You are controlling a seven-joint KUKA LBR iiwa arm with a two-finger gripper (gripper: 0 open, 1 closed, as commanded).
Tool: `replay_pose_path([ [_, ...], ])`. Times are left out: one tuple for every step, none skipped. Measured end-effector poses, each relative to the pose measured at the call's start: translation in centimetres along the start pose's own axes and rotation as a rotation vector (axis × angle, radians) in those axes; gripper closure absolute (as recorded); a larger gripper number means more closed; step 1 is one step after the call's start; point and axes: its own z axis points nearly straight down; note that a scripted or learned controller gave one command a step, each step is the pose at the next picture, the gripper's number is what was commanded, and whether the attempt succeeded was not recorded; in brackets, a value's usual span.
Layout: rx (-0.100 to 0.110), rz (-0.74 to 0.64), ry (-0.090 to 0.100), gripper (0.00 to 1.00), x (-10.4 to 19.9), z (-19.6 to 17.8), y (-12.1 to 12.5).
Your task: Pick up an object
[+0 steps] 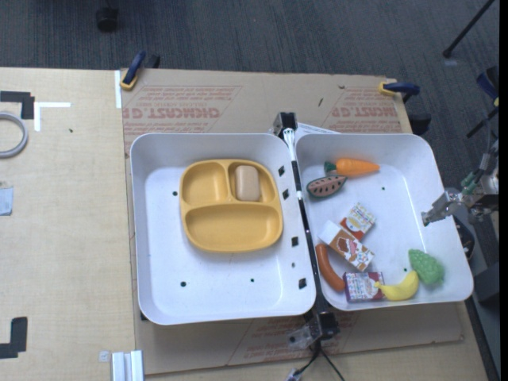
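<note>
Two smooth white bins sat side by side on cardboard. The left bin held a yellow, rounded plate with three sections – a tan block lay in its upper right one. The right bin held small toys: a carrot, a brown oval piece, little printed cartons, a sausage, a banana and a bumpy green lump. The gripper hung at that bin's right rim (metal, thin fingers) – how wide it stood could not be told, and nothing showed in its grasp
</note>
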Motion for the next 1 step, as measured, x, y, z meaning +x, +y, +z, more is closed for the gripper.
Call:
replay_pose_path([
  [0.003, -0.035, 0.011, 0.0, 0.79, 13.04, -1.54],
])
